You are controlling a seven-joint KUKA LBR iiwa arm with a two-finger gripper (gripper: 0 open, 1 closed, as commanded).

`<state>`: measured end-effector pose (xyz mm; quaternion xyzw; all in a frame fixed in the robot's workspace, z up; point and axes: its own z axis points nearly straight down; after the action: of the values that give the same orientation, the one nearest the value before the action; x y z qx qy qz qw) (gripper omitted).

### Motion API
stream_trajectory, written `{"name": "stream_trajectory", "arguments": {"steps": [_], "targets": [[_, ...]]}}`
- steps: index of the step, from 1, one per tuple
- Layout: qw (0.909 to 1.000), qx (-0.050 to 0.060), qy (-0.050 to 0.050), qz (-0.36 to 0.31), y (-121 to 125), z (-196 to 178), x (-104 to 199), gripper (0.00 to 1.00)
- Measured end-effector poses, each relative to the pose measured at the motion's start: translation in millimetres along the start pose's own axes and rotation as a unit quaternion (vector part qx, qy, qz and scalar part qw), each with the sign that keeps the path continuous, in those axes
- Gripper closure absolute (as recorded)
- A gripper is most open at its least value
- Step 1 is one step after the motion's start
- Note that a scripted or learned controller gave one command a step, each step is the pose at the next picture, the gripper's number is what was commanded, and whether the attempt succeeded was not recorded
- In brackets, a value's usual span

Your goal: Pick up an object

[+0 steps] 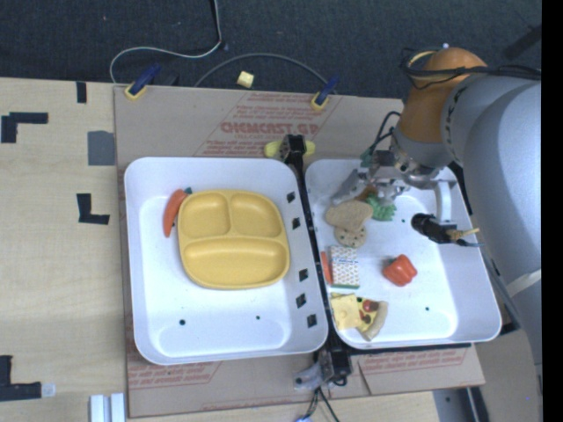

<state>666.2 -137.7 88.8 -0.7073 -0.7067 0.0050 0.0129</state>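
A wooden desk (53, 236) carries two white bins. In the right bin (457, 323), the gripper (380, 185) hovers above the brown bread slice (349, 217); its grasp cannot be told. Reaching seems underway; next, a descent onto the slice.

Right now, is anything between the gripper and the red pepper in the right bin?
Nothing visible stands between them. The gripper is at the back of the right bin, over the green toy; the red pepper lies apart, with bare floor around it.
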Motion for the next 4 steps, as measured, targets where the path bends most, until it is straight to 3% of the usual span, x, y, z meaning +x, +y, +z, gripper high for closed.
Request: {"name": "stream_trajectory", "arguments": {"steps": [1,2,3,4], "targets": [[0.9998,-0.017,-0.005,-0.001,4.9,-0.2,-10.5,0.0],[0.9998,-0.016,-0.006,-0.002,4.4,0.9,28.3,0.0],[0.9999,-0.009,-0.007,-0.002,1.2,-7.4,25.3,1.0],[0.9999,-0.015,-0.004,-0.004,-50.5,-99.1,103.4,1.0]]}}
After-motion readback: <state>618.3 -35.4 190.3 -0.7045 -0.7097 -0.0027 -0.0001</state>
